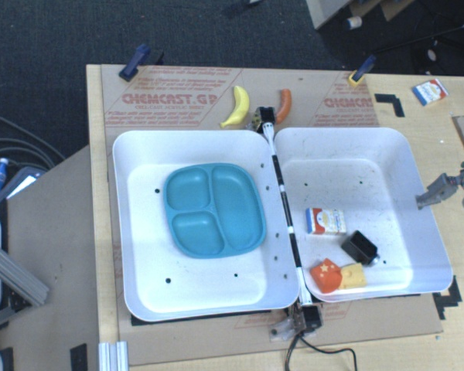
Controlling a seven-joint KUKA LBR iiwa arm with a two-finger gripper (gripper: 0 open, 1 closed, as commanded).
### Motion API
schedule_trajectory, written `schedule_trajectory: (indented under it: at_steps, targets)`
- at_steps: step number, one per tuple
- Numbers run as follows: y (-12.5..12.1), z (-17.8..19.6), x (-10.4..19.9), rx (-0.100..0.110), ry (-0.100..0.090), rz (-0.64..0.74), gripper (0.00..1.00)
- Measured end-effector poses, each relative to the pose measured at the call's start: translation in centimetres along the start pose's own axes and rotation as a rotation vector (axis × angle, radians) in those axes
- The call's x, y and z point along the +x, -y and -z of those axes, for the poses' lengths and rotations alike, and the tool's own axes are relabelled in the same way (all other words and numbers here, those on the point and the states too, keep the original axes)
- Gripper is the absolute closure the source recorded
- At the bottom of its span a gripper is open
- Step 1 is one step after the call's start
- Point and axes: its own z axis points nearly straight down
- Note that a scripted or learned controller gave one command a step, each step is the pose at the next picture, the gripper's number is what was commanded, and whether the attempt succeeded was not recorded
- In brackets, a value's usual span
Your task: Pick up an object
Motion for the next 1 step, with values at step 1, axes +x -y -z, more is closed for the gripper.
schedule_trajectory:
  at_steps: [1]
  targets:
    - [-1.38, -15.19, 0.22, 0.003, -0.002, 0.0, 0.0]
